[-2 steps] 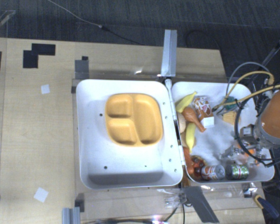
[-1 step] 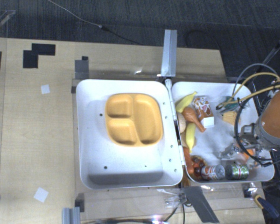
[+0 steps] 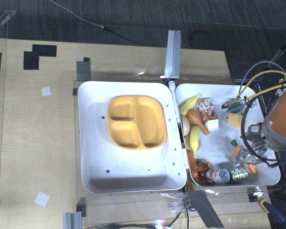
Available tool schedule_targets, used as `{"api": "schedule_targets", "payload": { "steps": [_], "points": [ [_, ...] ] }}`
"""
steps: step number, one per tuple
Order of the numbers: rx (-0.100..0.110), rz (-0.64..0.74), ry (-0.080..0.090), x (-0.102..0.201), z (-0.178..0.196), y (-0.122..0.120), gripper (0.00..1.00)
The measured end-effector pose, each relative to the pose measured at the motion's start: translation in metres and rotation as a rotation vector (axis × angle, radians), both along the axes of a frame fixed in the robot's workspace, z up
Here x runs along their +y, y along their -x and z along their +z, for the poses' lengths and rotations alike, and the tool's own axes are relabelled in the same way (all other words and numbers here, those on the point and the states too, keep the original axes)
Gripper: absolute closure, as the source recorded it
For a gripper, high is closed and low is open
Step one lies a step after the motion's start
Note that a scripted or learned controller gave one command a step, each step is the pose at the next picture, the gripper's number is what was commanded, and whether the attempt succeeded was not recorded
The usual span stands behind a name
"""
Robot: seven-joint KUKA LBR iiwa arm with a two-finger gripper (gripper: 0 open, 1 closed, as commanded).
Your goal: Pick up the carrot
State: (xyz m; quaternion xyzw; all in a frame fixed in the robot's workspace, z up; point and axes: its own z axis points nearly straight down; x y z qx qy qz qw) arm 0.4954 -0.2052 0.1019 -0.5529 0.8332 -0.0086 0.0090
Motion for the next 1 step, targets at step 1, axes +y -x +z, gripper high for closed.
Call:
{"api": "schedule_targets", "payload": {
  "steps": [1],
  "points": [
    [0.009,0.169,-0.001,0.0548,-0.0117,-0.0709,1.00]
  ]
}}
